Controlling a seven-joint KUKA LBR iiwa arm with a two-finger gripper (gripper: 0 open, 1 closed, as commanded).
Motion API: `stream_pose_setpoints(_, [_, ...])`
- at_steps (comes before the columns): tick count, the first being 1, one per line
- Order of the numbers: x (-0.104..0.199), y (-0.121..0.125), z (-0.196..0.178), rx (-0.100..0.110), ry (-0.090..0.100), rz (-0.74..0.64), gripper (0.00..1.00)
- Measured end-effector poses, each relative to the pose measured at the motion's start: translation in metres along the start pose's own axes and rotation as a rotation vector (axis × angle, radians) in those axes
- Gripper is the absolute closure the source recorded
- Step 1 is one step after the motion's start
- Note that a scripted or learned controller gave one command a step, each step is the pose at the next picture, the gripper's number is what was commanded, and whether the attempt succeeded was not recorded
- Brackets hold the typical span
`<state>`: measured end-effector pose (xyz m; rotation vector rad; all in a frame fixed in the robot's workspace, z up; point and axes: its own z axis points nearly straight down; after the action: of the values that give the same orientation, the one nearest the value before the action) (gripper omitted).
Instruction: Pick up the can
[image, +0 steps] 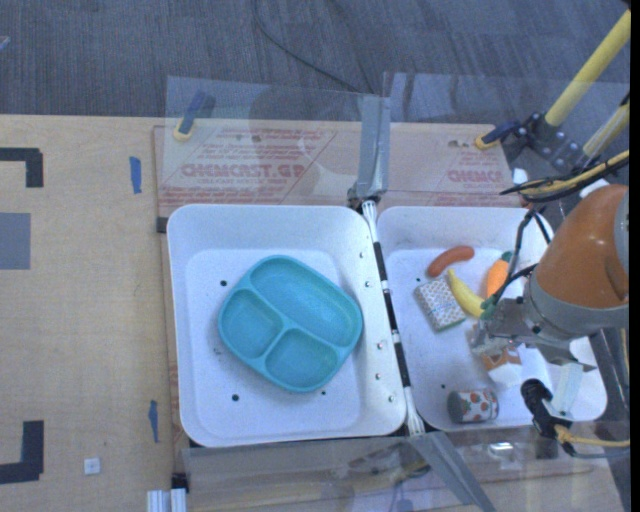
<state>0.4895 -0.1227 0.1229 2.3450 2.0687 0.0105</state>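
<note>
A: Where is the gripper (497, 345) placed, and can its state be read?

B: It is hung low over the right bin (420, 395), under the orange band of the arm (590, 265). Whether it is released or clenched cannot be told, since the tip is blurred and partly masked by the wrist.

A: What is found closest to it?

B: The can (472, 404) is seen just below it toward the view's bottom edge, lying on its side near the bin's front wall. It is apart from the gripper; nothing is seen to be grasped.

A: And a little further off?

B: On the upper left of the gripper a yellow banana (461, 293) is laid, touching a small speckled block (438, 302). An orange carrot-like piece (497, 277) is set just above the gripper.

A: Beyond those?

B: A red sausage (451, 260) is placed past the banana, toward the bin's far side.

A: And farthest away?

B: Well to the gripper's left, in the left bin (190, 300), a teal divided plate (290, 322) is laid flat
</note>
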Motion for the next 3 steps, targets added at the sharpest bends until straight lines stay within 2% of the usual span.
stream_pose_setpoints(1, [0.0, 0.0, 0.0, 0.0, 0.0, 0.0, 0.0])
stream_pose_setpoints(2, [0.028, -0.015, -0.018, 0.021, 0.004, 0.034, 0.0])
stream_pose_setpoints(3, [-0.012, -0.008, 0.036, 0.018, 0.01, 0.237, 0.0])
